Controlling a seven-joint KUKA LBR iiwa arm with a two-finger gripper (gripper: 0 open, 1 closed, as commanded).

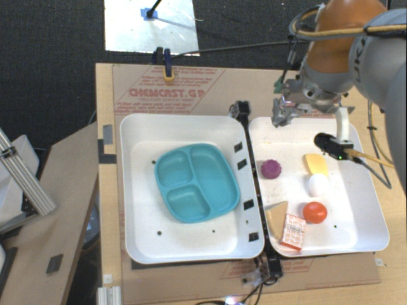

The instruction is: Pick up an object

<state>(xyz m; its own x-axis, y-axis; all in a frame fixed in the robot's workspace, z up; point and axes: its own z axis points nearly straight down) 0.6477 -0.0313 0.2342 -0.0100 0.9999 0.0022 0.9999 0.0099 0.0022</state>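
Note:
My gripper (282,114) hangs over the far left corner of the right bin (365,196), above the bin floor and apart from every object. Nothing shows between its fingers. In that bin lie a purple ball (271,169), a yellow block (316,164), a white egg-like ball (317,184), a red tomato-like ball (314,212), a tan wedge (276,216) and a small red-and-white packet (293,231). The purple ball sits a little below and left of the gripper.
The left bin (143,170) holds a teal divided plate (196,182). A black divider (249,176) with clips runs between the bins. A black fitting with a white bracket (334,143) sits at the right bin's far side. Cables (375,161) trail to the right.

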